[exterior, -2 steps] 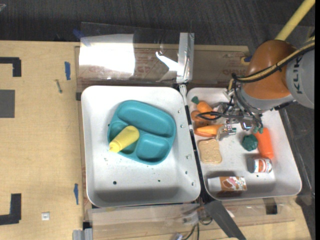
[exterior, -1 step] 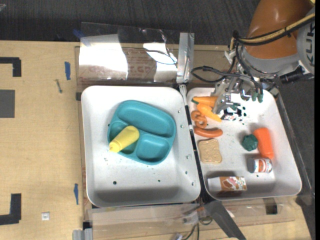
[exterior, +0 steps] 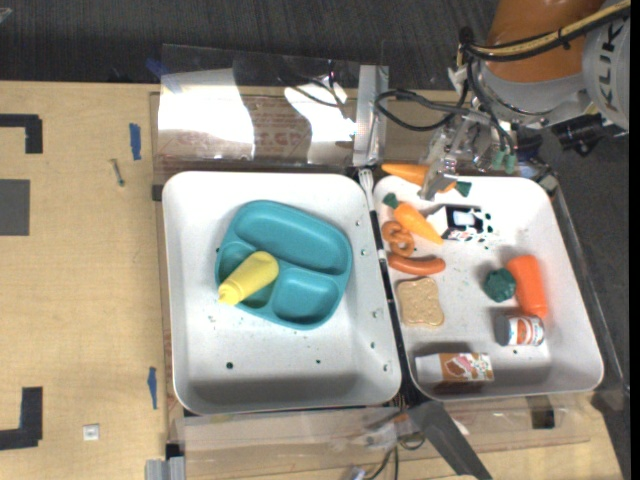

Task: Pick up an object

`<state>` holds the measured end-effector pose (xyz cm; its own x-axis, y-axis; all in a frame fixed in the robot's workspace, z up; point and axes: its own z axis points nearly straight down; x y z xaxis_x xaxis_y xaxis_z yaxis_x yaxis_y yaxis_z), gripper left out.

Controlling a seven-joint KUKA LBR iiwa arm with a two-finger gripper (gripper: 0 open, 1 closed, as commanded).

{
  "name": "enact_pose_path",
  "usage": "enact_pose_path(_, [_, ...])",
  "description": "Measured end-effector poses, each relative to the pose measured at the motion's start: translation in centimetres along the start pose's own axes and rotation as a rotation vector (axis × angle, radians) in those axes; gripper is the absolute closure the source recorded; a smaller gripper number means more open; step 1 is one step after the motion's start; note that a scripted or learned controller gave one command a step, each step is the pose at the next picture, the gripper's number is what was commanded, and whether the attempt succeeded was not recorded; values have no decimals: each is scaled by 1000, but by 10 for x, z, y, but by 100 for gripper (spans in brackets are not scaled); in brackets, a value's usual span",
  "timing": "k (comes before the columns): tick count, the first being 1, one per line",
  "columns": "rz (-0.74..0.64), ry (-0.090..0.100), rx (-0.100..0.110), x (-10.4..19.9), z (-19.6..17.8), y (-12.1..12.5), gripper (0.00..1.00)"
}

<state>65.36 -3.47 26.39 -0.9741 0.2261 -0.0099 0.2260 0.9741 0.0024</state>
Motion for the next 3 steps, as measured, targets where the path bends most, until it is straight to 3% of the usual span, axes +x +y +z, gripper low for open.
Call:
enact_pose_path(1, [-75,5,0,5,7,33,100])
enact_pose_path(2, [15,11,1,51,66,59,100])
enact_pose_path(3, [13,-2,-3,48,52,60,100])
